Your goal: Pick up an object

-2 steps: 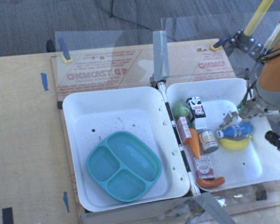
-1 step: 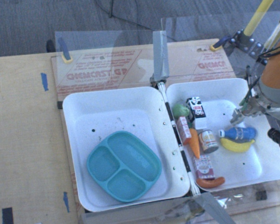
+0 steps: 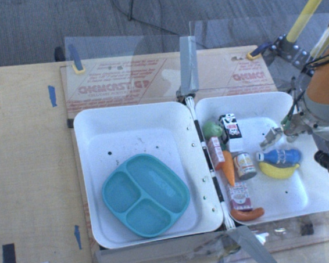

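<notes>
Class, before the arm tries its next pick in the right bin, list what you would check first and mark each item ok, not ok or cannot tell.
1. Gripper is over the right bin: ok.
2. Gripper carries nothing already: cannot tell, too small to judge.
3. A target lies close: ok, the blue bottle and banana sit just below it.
4. Target stands apart from neighbours: not ok, bottle and banana touch.
5. The can is free to grasp: not ok, the carrot lies against it.
6. Teal divided plate is out of the way: ok, it is in the left bin.
</notes>
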Controlling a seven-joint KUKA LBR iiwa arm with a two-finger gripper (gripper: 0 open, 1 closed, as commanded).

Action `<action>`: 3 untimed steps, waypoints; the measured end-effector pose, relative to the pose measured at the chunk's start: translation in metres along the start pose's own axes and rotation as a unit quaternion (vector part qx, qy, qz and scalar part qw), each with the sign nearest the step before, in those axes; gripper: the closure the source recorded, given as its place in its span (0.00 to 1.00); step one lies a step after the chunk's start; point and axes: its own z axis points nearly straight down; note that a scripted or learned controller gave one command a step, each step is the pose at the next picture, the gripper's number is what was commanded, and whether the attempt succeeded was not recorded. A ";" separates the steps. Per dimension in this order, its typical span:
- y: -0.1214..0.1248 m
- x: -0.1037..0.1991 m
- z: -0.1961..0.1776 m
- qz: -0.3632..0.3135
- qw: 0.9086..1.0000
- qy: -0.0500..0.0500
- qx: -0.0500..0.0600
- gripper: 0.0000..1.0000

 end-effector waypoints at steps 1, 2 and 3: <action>0.000 -0.002 -0.011 0.002 1.000 -0.002 -0.002 1.00; 0.000 -0.003 -0.011 0.002 1.000 -0.001 -0.002 0.00; -0.029 0.005 0.010 -0.007 1.000 0.004 0.001 0.00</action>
